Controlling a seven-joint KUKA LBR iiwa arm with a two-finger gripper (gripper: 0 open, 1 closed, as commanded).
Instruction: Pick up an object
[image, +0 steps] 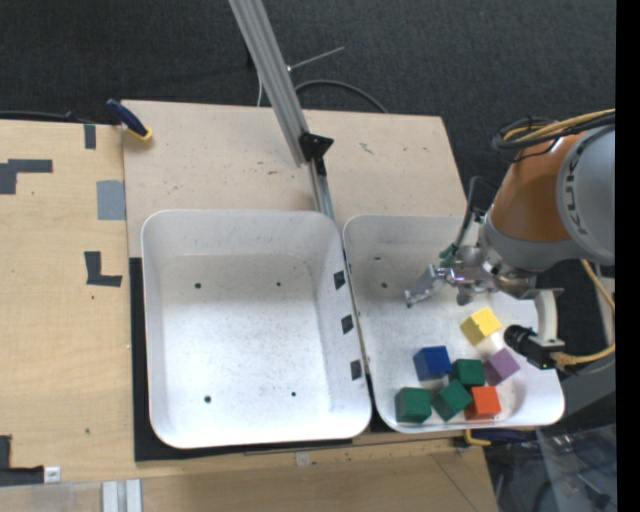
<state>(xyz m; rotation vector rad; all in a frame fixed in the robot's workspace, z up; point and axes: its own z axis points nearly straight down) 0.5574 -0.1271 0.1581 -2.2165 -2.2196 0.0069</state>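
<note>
Mounted high over the desk (250, 150), fixed, looking down at a slant. Takes in both white bins side by side: left bin (160, 330) near centre frame, right bin (385, 250) toward the right. Far enough back to include the desk's far edge and dark floor beyond, plus a tan board (50, 300) at left. Arm (560, 200) entering from the right edge. Metal pole (275, 80) slanting down from the top.

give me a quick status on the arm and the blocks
Gripper low over the right bin, nothing between its fingers. Blocks bunched at the bin's near corner, yellow block closest to it. Nothing lying between gripper and blocks.
</note>
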